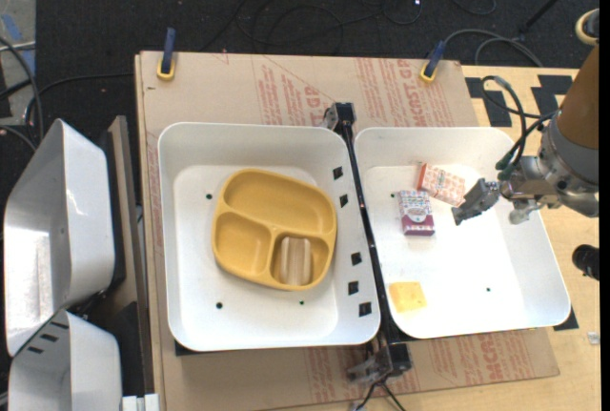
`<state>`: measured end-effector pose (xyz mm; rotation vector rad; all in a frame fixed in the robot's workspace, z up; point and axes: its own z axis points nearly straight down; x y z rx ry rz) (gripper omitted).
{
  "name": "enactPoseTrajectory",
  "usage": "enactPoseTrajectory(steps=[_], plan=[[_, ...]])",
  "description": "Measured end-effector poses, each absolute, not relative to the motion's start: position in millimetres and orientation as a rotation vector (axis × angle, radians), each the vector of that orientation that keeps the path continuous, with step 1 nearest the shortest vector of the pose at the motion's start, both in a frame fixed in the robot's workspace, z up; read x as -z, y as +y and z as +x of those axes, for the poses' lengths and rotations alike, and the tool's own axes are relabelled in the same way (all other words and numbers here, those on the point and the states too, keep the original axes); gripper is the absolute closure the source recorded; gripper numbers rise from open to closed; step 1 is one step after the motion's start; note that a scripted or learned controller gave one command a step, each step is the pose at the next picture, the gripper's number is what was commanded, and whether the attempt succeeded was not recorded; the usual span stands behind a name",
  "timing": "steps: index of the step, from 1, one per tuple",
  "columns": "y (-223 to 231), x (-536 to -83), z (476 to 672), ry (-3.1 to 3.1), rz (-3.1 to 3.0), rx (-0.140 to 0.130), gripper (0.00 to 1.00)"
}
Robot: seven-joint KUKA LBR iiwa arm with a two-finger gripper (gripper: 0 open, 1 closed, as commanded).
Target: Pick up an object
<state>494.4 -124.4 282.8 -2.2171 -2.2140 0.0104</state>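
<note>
You're in the approach step here, nothing grabbed yet as far as I can judge. The jaws [475, 202] hang over the right bin [534, 299], coming in from the right side, with the dark tip just beside the pink packet [443, 181] and near the purple box [416, 213]. I honestly can't tell whether the jaws are apart or together, they're just a dark smudge from this angle, and nothing shows between them, so don't count anything as held.

Candidates in that bin: the pink packet and purple box sit close together toward the upper left, and a yellow square [408, 297] lies well apart from them near the front edge. Over in the left bin [186, 237] there's a yellow tray [250, 209] with a tan cup [294, 259] in one of its compartments.

My guess is the pink packet is the target since it's nearest. Next move calls for lining up over it, dropping down, and closing on it without shoving the purple box along
</note>
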Motion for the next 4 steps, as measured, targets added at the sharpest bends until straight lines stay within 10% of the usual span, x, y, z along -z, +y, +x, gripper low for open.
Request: enactPoseTrajectory(steps=[4], plan=[[-104.1, -128.1, 489.5, -2.216, -2.219, -0.004, 0.0]])
